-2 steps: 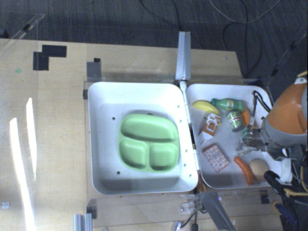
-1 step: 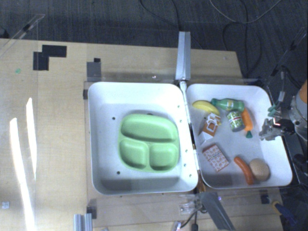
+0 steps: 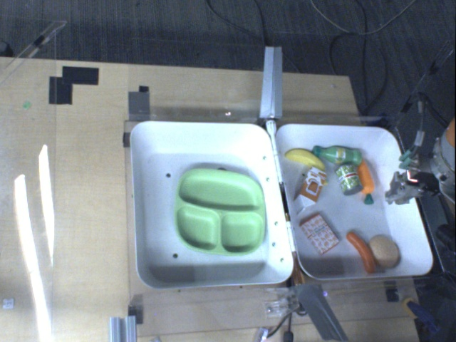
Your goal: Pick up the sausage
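Over right bin's (image 3: 420,212) edge, jaws (image 3: 403,189) hang low.

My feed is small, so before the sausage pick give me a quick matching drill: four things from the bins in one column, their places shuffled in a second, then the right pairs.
Things:
1. sausage
2. banana
3. green tray
4. carrot

Places:
A. left bin
B. right bin, near edge, beside the brown round item
C. right bin, far left corner
D. right bin, right of the green can

Pairs: 1-B, 2-C, 3-A, 4-D
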`<state>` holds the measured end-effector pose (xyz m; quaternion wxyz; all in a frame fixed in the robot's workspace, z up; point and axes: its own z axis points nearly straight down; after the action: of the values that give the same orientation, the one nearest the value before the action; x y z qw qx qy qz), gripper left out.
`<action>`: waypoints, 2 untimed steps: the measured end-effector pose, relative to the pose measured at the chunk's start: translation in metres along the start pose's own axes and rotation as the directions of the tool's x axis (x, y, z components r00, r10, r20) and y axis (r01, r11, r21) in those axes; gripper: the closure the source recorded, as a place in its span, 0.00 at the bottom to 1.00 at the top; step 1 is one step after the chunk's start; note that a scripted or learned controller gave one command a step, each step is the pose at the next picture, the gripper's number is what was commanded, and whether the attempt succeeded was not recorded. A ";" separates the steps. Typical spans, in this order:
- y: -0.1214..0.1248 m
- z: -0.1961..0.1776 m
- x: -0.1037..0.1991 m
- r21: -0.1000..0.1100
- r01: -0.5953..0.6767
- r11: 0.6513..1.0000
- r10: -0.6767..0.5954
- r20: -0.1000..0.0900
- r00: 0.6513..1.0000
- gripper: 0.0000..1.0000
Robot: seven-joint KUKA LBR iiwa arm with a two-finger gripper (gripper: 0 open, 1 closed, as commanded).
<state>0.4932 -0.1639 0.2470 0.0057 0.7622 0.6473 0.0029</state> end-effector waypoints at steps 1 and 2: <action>0.000 0.000 0.000 0.000 0.000 1.000 0.000 0.000 1.000 0.00; -0.003 0.158 -0.013 0.004 -0.276 0.961 0.276 -0.002 0.961 0.00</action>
<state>0.4900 -0.1768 0.0885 0.0032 0.8449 0.5349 0.0034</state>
